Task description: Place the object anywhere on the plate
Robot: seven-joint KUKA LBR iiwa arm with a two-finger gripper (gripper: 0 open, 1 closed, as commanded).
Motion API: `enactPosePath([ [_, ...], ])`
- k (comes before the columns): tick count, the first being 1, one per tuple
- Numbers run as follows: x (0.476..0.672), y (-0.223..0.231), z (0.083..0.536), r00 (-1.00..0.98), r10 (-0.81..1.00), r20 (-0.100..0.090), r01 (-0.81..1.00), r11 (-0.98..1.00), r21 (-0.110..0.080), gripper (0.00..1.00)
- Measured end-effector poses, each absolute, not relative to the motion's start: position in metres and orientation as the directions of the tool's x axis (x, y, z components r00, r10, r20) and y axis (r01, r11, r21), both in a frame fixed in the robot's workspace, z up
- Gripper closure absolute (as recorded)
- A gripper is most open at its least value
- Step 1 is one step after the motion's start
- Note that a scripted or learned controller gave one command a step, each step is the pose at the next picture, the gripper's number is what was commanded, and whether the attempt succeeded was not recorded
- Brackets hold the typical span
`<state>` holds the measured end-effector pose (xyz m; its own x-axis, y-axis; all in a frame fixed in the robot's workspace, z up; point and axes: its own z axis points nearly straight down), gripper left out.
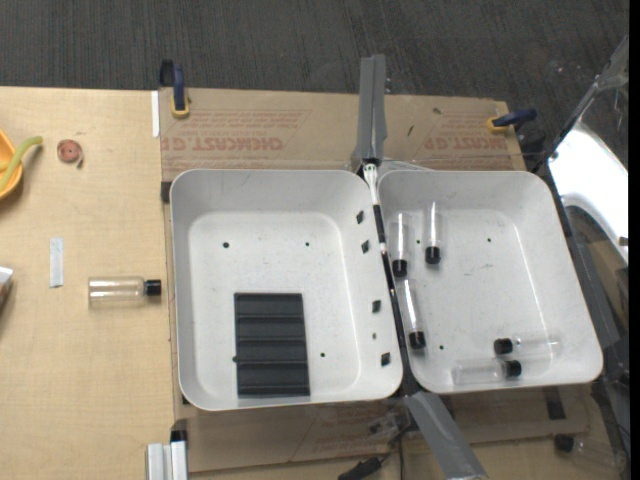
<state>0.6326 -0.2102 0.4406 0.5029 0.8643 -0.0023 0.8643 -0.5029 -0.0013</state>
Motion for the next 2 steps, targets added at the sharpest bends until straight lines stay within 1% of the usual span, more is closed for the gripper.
enactPosePath([
  [1,0.659,-0.153,0.44,0.638,0.77,-0.004,0.77,-0.638,-0.002,0.0],
  [2,0.625,-0.216,0.439,0.733,0.68,-0.004,0.68,-0.733,-0.004,0.0],
])
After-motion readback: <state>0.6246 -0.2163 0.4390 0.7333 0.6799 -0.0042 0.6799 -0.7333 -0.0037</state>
